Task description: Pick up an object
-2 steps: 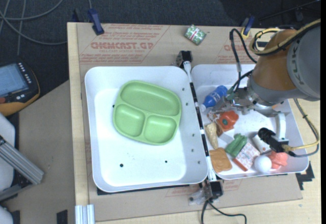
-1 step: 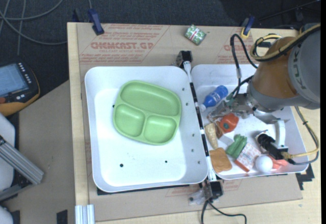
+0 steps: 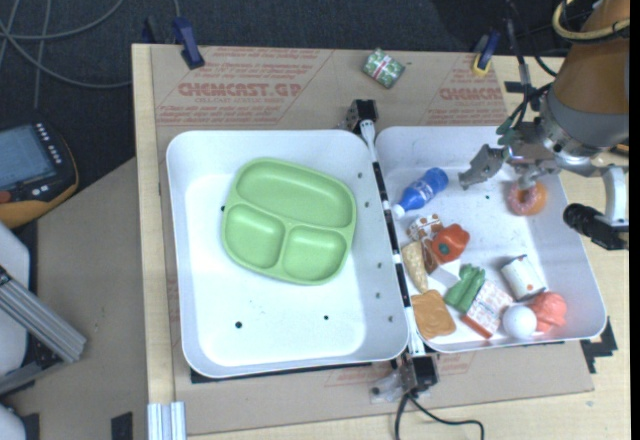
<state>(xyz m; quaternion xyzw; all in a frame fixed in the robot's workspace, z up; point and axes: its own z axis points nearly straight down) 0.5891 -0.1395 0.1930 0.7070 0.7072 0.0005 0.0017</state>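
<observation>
The right bin [image 3: 575,258] holds several small items: a blue bottle [image 3: 424,189], an orange toy [image 3: 450,242], a small printed box [image 3: 425,225], a green piece [image 3: 465,286], a white can [image 3: 521,276], a white ball [image 3: 518,321] and a pink-red object [image 3: 549,308]. An orange, ring-like item [image 3: 526,197] lies near the bin's far right. My gripper [image 3: 503,165] hovers over the far part of this bin, just left of and above the ring-like item and to the right of the blue bottle. I see nothing held in it.
A green divided plate [image 3: 290,220] lies in the left bin [image 3: 200,308]. Tan bread-like pieces [image 3: 432,313] sit by the divider in the right bin. A small green-wrapped object [image 3: 382,68] rests on the bench behind the bins. Blue clamps [image 3: 187,43] stand at the board's far edge.
</observation>
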